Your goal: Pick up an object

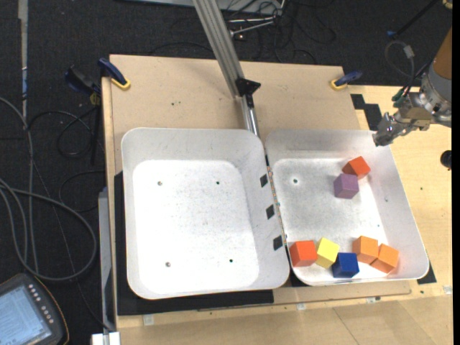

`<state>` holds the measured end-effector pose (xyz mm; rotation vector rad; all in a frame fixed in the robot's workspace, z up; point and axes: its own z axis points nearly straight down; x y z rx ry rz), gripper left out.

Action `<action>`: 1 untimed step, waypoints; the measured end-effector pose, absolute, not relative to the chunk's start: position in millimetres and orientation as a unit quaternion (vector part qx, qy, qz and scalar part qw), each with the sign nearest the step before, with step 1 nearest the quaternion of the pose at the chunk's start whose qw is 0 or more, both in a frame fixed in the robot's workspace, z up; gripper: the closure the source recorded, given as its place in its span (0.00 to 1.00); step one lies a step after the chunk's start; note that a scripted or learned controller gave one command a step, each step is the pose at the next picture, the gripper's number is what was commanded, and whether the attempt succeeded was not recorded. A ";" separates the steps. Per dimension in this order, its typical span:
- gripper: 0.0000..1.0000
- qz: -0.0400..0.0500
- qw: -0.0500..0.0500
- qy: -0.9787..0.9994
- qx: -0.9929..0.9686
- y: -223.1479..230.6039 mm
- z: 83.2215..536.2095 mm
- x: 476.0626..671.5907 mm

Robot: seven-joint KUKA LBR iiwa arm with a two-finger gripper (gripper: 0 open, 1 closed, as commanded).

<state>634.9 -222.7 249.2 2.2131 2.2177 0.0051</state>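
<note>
Purple cube [346,185] matte, touching orange cube [356,167], right bin [402,200]

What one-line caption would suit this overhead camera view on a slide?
Robot claw poised at the far rim of the right white bin, which holds seven small coloured blocks, beside the left white bin.

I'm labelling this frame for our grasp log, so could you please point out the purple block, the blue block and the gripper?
purple block [346,185]: camera view, its top face.
blue block [346,264]: camera view, its top face.
gripper [382,136]: camera view, at its fingertips.
</note>
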 end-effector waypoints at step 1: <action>1.00 0.000 -0.001 0.709 0.705 -172.4 240.8 617.3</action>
